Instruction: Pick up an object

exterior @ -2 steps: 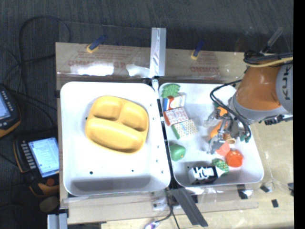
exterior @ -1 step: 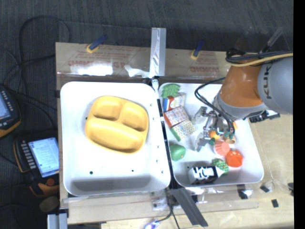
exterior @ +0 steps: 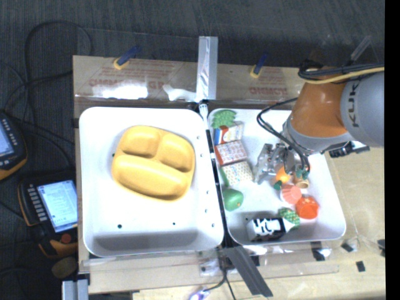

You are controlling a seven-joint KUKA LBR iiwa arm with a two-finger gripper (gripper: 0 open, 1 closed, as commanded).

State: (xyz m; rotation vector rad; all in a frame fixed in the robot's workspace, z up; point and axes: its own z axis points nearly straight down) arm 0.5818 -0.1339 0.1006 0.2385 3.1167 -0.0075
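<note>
Fingers hang over the right bin, grip unclear to you; pinch the light, stiff orange toy across its middle.

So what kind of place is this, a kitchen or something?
More likely a robotics lab: a KUKA arm reaches over two white bins, one holding toy groceries, with a handheld controller alongside.

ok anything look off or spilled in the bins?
Nothing spilled. The yellow divided tray sits askew in the left bin. The small items, including the green pepper-like toy and black-and-white piece, are jumbled inside the right bin, beside the end effector.
</note>
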